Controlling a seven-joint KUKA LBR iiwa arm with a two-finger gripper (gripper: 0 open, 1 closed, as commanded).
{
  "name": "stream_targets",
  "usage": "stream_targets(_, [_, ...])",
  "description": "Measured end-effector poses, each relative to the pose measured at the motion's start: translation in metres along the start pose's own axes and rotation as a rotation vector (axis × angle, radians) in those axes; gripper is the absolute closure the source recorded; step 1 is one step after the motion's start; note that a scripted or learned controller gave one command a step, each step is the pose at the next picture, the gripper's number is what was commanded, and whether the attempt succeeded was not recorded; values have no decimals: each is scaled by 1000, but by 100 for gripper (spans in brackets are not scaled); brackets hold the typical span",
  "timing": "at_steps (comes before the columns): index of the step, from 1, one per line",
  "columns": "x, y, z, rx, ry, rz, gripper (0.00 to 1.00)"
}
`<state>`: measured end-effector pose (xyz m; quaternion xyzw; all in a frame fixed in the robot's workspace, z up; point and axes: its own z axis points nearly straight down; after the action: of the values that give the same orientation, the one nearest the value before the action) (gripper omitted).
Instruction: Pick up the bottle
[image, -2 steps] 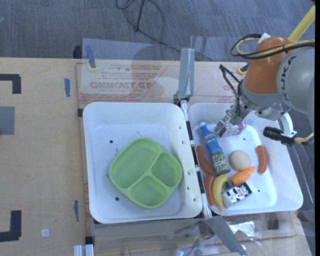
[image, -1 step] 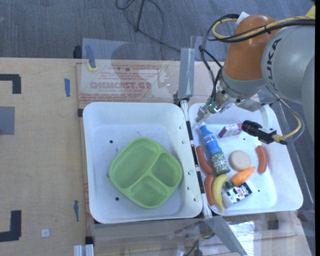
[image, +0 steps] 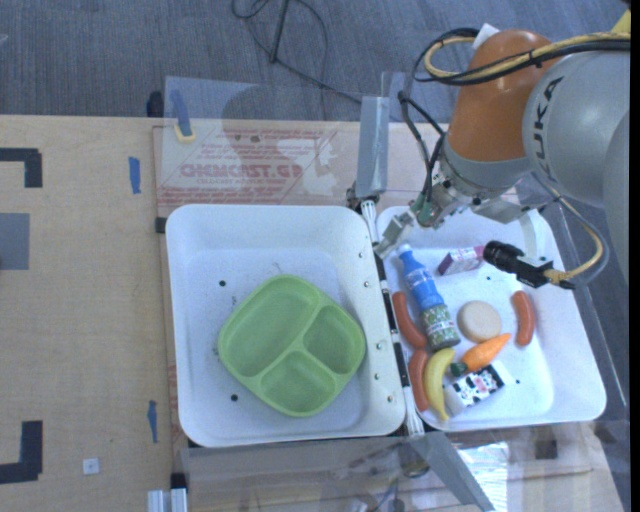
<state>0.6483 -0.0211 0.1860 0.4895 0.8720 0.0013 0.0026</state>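
Camera view: the bottle (image: 424, 298) lies in the right bin (image: 572, 372), untouched; the gripper (image: 432, 208) hangs just beyond its cap, grip state we cannot tell; we judge this the approach; next, descend and align.

Bottle (image: 423, 297): blue cap and body, speckled green-dark lower part. Beside it: orange-red sausage (image: 405, 318), yellow banana (image: 436, 378), orange carrot (image: 486, 351), tan round disc (image: 480, 320). Green divided plate (image: 291, 345) in white left bin (image: 200, 240). Arm (image: 540, 100) grey, orange band.
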Motion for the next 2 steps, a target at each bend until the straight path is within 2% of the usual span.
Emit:
stream_targets(1, [4,-39,0,3,3,-50,0])
stream_targets(2, [-46,-95,45,3,2,-90,0])
